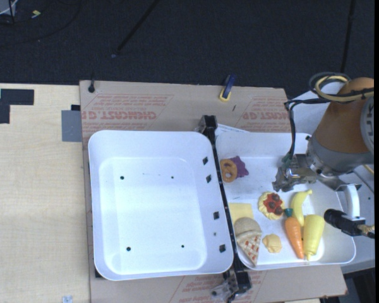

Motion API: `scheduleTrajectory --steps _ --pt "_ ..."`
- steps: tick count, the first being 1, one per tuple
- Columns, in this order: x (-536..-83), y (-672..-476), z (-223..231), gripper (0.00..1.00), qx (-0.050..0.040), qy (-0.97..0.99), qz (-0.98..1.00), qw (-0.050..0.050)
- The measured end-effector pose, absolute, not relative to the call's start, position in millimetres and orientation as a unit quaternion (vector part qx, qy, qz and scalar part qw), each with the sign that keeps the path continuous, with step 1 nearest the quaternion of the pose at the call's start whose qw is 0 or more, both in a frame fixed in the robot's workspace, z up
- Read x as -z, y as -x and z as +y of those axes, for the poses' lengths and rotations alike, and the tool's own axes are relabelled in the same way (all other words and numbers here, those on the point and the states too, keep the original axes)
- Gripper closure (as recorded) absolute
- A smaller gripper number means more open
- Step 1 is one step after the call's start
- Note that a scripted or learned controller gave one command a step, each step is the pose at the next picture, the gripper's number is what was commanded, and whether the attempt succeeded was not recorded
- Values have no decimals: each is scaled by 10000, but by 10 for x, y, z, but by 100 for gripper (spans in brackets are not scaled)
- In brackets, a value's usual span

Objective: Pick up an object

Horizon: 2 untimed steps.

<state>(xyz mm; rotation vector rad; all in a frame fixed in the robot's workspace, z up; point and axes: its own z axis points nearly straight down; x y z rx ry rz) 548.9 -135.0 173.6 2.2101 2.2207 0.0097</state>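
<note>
**Arm low over the right bin, toy food crowded along its near edge**

The gripper [289, 177] sits over the right half of the right bin [265, 145], just beyond the cluster of toy food, with the grey and orange arm [342, 128] rising behind it toward the bench's right edge. The metal parts at its tip are dark and bunched together from this angle, so I cannot tell how the fingers stand, and nothing is visibly caught between them.

Just in front of the tip lies a small round tart with red topping [271, 204], and beside it a yellow banana [299, 202], its upper end near the gripper. Along the bin's near edge an orange carrot [294, 235] lies lengthwise, touching a pale yellow corn cob [313, 233] on its right. To the left of the carrot is a small yellow lump [272, 243], then a pizza wedge [249, 245] with a beige bread roll [246, 226] and a pale yellow cheese block [241, 210] against the bin's left wall. Farther back by that same wall sits a pretzel [228, 168] touching a purple piece [240, 166].

The left bin [101, 169] stands beside it, the two walls meeting at a black divider strip [216, 188]. Both bins rest on a sheet of brown cardboard [151, 106], with a blue and yellow clamp [227, 88] at its far edge
</note>
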Motion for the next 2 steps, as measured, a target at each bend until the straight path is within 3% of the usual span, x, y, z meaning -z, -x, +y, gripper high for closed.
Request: scheduleTrajectory --steps 1,2 --pt "-1685 -6285 -907 100 -16 -7049 7093 8" --pt "-859 -5185 -830 100 11 -7082 7060 -22"
